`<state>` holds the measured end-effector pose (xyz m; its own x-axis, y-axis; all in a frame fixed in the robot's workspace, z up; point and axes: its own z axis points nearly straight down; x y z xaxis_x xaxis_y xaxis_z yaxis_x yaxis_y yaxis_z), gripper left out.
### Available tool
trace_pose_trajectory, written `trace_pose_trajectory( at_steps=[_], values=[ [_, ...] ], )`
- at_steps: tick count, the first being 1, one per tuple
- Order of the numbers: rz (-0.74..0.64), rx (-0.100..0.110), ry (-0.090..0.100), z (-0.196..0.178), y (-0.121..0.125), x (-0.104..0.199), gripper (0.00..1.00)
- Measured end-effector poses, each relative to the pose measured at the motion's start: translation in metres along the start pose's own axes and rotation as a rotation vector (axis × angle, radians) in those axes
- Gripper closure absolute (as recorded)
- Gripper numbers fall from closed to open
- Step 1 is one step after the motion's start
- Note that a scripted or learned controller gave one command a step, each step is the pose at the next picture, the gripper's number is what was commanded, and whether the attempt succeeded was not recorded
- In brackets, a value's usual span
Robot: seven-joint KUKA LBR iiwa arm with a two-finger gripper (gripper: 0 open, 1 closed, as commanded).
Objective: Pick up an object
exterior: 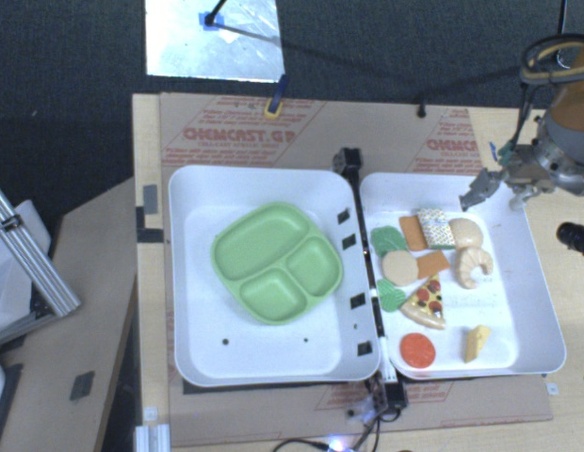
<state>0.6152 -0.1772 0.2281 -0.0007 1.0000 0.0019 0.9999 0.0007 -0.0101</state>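
The gripper hangs over the upper right part of the right bin; whether its jaws are apart or together cannot be told. Nothing shows between them. Just below-left lie a cracker and a croissant, farther off a pizza slice and a tomato slice. Well left, the green plate sits in the left bin.

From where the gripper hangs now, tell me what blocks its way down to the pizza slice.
Nothing visible blocks it from above. The gripper hangs over the right bin's far edge; the pizza slice lies nearer, crowded by an orange block and a round cracker.
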Motion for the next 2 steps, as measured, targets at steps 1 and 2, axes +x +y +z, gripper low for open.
trace_pose_trajectory(
  at_steps=[1, 2],
  values=[
    [-0.003, -0.012, -0.002, -0.008, 0.003, 0.000, 0.00],
    [-0.004, -0.009, -0.001, 0.050, 0.002, 0.009, 0.00]
  ],
)
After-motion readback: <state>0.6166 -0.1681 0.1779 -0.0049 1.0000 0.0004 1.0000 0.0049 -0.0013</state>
